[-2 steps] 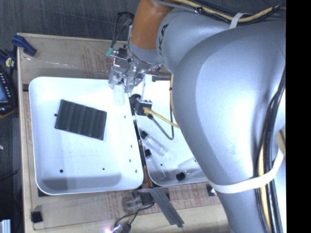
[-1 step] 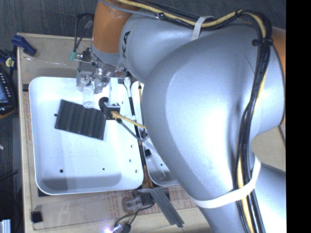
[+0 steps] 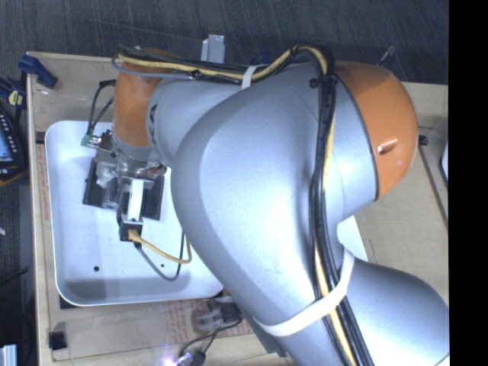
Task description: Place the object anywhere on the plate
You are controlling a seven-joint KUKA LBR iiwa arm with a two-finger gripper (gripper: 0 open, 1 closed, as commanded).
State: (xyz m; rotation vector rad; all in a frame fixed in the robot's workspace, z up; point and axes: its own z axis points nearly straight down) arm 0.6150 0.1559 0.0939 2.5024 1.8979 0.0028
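No plate and no loose object can be made out from here, so where the task's thing lies I cannot tell; the big arm covers most of the scene. The tool (image 3: 126,189), a dark block of parts with a white piece hanging from it, hovers low over the upper left part of a shallow white bin (image 3: 76,280). Whether it is wide, narrow, or holding anything, I cannot tell. A yellow cable (image 3: 164,255) and a thin dark one loop from its lower end across the bin floor, and a small dark dot (image 3: 97,268) marks the floor near the bin's lower left corner. Above the tool sits the orange band (image 3: 130,113), and the grey arm (image 3: 267,204) sweeps in from the right with black and yellow cables strapped along it. The bin rests on a pale wooden surface (image 3: 69,78).
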